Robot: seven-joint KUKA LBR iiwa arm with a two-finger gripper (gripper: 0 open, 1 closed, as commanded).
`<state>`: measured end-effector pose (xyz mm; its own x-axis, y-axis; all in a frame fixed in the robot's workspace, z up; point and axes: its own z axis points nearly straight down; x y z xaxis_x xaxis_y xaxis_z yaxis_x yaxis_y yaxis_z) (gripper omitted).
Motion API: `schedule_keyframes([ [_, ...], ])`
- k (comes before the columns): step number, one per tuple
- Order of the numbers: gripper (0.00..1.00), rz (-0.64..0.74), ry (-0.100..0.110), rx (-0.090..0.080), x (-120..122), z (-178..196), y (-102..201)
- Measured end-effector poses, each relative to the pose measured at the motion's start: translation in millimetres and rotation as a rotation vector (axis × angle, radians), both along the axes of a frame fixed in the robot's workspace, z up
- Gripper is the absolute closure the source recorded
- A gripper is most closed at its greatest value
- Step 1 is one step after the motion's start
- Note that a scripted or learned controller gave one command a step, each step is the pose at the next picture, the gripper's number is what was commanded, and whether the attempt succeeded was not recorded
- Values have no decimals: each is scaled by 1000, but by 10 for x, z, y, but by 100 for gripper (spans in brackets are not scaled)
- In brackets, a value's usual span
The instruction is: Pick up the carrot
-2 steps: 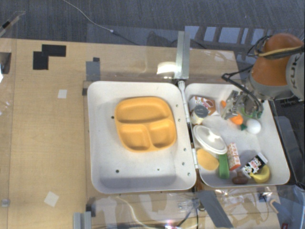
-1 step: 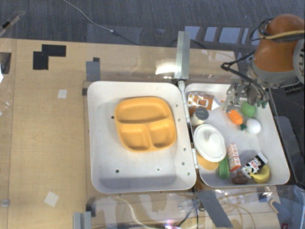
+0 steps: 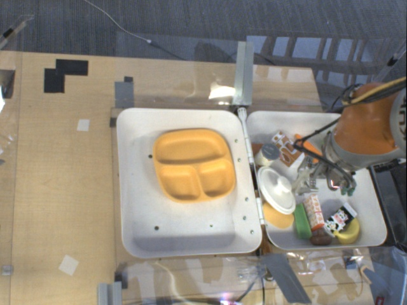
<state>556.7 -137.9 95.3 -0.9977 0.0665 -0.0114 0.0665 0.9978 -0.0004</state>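
I am looking down on both bins, and the arm [image 3: 372,122] is reaching in from the right over the right bin [image 3: 375,229]. The gripper [image 3: 306,178] is hanging above the clutter there, near a white bowl [image 3: 277,187] and just above a red-and-white packet [image 3: 315,212]; I cannot tell from this angle how it is set. The carrot [image 3: 311,150] is lying toward the back of the right bin, an orange sliver partly hidden under the wrist. A green item [image 3: 301,220] and a yellow item [image 3: 348,233] are sitting at the front. The left bin [image 3: 137,234] is holding a yellow divided tray [image 3: 193,164].
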Motion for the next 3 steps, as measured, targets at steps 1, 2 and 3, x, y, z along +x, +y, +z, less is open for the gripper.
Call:
schedule_keyframes([
  [1, 100, -129, -6, -2, 107, 1356, -361],
  [2, 100, -211, 6, 6, -682, 1445, 1154],
  [3, 100, -220, -2, 3, -287, 2172, 840],
])
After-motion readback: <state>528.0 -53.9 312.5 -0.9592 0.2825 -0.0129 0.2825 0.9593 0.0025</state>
